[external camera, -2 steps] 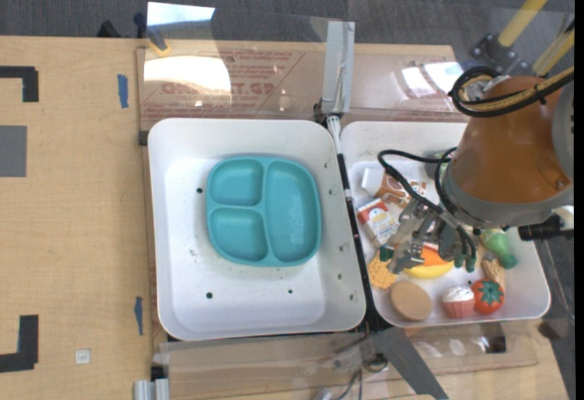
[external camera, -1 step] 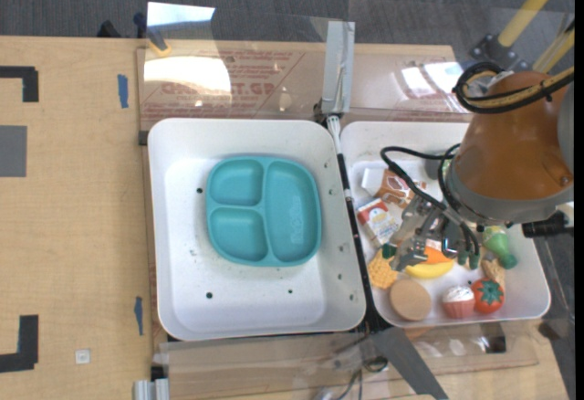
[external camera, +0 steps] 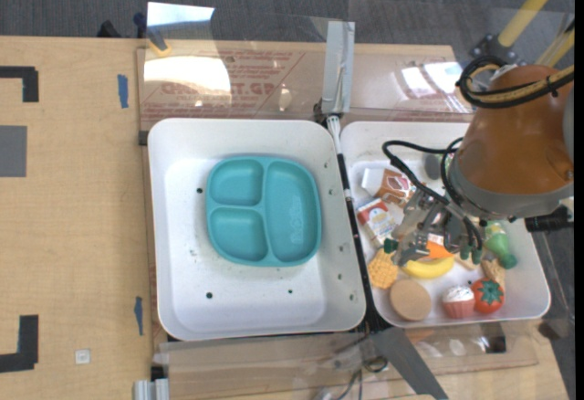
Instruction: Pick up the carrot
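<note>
Camera view: carrot (external camera: 441, 251) lies just beside claw (external camera: 422, 238).

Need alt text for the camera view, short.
The gripper hangs low over toy food in the right bin, just above a carrot and banana. The left bin holds a teal divided plate.

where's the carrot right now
In the camera view, the carrot lies in the right bin, just above the banana and directly under the gripper.
</note>
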You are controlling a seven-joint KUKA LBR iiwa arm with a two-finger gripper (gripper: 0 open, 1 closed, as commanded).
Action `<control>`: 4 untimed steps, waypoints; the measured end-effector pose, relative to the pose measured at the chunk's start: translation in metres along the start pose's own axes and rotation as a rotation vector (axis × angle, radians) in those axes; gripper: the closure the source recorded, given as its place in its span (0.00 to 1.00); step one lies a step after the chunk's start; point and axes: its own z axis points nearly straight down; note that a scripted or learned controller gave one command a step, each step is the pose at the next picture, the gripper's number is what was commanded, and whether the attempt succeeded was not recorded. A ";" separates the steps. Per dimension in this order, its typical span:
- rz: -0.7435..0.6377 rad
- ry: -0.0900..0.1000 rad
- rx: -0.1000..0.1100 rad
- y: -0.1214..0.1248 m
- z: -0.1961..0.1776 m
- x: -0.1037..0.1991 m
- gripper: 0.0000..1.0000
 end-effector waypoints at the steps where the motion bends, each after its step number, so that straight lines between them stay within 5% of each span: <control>1: -0.002 -0.008 -0.001 0.001 -0.010 -0.002 1.00; 2: -0.003 -0.017 -0.003 0.002 -0.021 -0.004 1.00; 3: -0.411 0.011 0.002 -0.097 -0.093 -0.028 1.00; 4: -0.856 0.020 -0.007 -0.118 0.075 -0.050 1.00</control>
